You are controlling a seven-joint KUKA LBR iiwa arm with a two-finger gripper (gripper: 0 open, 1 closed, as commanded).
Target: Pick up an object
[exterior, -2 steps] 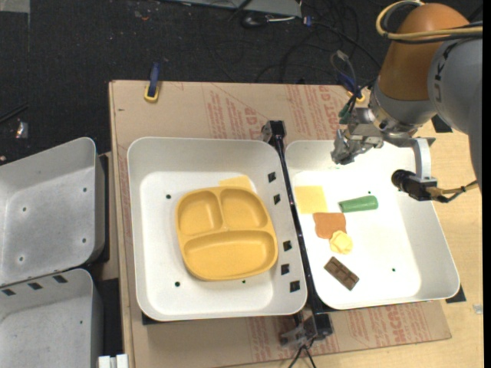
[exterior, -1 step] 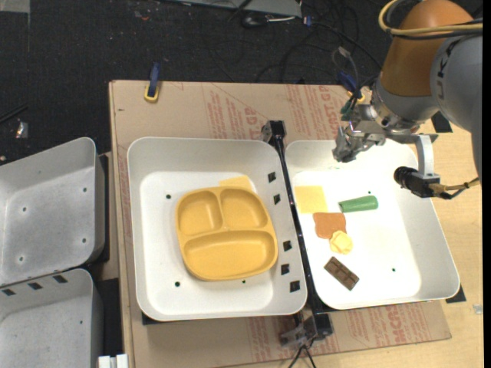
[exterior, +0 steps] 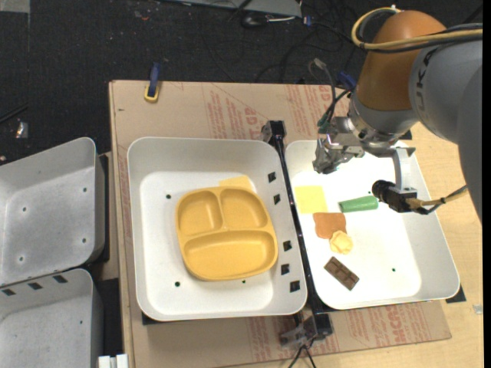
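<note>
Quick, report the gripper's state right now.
Gripper: above the back of the right bin, clear of the items lying there; open or shut cannot be told, and nothing is seen held.

We list: wooden bench board (exterior: pixel 207 110); blue clamp (exterior: pixel 153 83) at its far left corner; two grey metal trays (exterior: pixel 46 198) left of the bench; cables (exterior: pixel 284 10) on dark floor

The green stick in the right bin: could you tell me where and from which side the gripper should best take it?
Grip the green stick at its middle, coming straight down, fingers closing across its narrow width. It lies flat and long, running left to right, with bare bin floor either side.
</note>
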